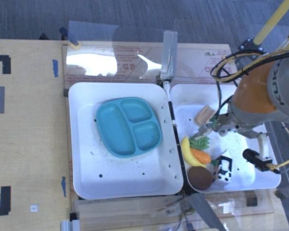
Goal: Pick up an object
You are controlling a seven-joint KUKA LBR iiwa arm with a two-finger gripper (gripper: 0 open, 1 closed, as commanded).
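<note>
- currently the gripper (211, 127) sits low over the right bin (189, 110), near that bin's middle, at the end of the arm (253, 93) that comes in from the right.
- from this slant you cannot tell whether the gripper is open or closed, nor whether it has hold of anything.
- your candidate objects all lie in the right bin, mostly along its left wall and near corner.
- a tan block (204, 114) lies just up and left of the gripper, very close to it; whether they touch, you cannot tell.
- the carrot (201, 156) lies just below the gripper, its orange body pointing right and its green top (199, 142) nearest the gripper tip.
- a banana (188, 152) curves along the left wall, touching the carrot on its left side.
- a brown ball (201, 177) sits in the near left corner, just below the banana and carrot.
- a black-and-white piece (224, 170) lies just right of the ball, near the front rim.
- the left bin (86, 129) holds a blue divided plate (129, 126), lying flat at its middle, well apart from the gripper.
- both bins rest side by side on the wooden bench (24, 129), their inner rims touching.
</note>
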